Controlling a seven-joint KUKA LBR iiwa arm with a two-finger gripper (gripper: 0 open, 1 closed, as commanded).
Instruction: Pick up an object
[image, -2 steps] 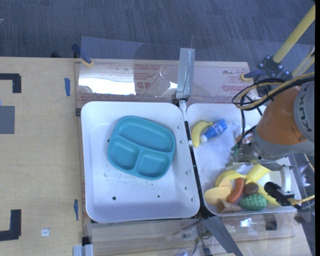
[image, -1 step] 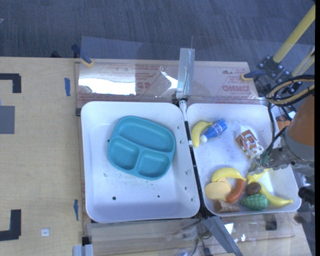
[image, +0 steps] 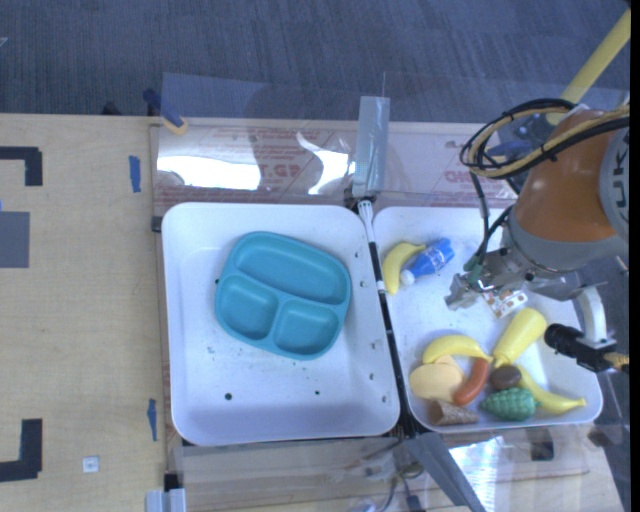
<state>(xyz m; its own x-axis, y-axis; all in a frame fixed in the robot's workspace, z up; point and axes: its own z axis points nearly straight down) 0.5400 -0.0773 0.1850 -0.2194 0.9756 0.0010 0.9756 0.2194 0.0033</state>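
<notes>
The gripper (image: 470, 290) hovers in the approach step, whether clenched or released I cannot tell, with the blue bottle (image: 430, 259) just beyond it, so the next move calls for descending squarely onto one object.

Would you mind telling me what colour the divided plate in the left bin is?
The three-compartment plastic plate is teal blue, seen clearly in the camera view.
</notes>
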